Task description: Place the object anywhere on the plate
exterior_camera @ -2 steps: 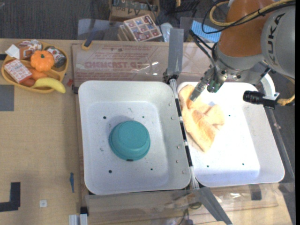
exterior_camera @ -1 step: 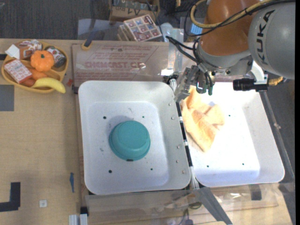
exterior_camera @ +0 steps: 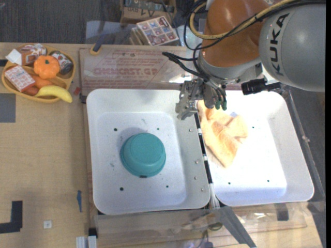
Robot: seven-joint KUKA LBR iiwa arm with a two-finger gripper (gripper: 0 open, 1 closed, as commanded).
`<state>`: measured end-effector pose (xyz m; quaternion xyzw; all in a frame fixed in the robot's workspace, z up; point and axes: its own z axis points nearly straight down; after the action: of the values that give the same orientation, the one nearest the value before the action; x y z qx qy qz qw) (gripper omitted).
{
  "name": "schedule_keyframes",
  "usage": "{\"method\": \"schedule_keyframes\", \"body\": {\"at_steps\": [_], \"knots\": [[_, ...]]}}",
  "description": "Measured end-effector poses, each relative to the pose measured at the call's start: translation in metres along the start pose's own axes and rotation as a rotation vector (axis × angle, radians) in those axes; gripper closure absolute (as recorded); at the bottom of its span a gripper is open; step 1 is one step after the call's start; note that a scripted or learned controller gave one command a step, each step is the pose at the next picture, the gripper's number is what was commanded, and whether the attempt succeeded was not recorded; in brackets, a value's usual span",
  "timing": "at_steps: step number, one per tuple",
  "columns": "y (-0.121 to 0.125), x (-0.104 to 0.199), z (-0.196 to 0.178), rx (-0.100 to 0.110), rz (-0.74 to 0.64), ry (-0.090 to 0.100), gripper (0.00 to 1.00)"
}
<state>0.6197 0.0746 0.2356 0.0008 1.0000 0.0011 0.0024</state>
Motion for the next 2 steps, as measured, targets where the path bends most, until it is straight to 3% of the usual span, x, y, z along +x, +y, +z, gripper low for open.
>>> {"method": "schedule_keyframes", "body": {"at_steps": [2], "knots": [[0.097,0.005,0.005,-0.002,-0.006,-0.003,1.0]]}}
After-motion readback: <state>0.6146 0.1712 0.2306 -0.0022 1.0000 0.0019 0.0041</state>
